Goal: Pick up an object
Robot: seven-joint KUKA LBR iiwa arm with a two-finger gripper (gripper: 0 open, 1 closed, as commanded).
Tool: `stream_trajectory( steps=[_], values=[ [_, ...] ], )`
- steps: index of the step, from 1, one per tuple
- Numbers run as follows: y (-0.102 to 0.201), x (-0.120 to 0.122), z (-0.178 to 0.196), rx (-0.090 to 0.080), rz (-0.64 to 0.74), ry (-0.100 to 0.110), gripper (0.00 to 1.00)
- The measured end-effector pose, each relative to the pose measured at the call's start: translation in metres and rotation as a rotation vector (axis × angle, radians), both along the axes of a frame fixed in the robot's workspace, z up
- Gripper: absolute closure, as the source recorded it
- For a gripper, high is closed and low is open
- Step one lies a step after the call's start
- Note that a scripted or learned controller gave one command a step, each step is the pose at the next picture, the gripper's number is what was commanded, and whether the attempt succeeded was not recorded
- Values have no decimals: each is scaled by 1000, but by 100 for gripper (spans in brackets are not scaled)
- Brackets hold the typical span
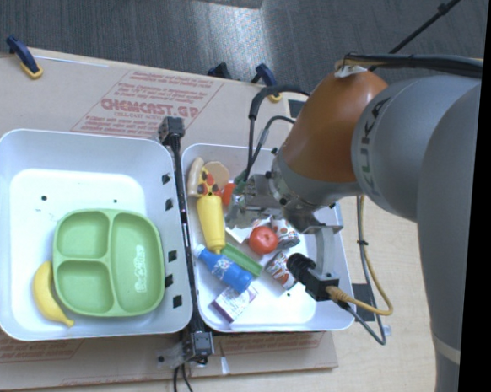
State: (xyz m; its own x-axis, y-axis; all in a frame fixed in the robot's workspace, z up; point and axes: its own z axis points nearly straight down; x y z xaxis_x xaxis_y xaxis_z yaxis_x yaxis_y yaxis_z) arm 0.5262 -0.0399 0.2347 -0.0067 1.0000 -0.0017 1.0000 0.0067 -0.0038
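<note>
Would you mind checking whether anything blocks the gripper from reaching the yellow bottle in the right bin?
Nothing visible lies over the yellow bottle. The gripper hangs just right of it, with a red tomato and blue bottle crowding close beside it.

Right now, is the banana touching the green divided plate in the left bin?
Touching. The camera view shows the banana lying against the green divided plate at its lower left rim, with no gap visible.
</note>
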Motion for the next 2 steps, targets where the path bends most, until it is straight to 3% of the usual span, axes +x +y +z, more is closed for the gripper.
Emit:
stream_trajectory(
  steps=[1,2],
  values=[
    [-4,-50,-1,1,1,0,100],
    [-4,-49,9,1,4,1,100]
  ],
)
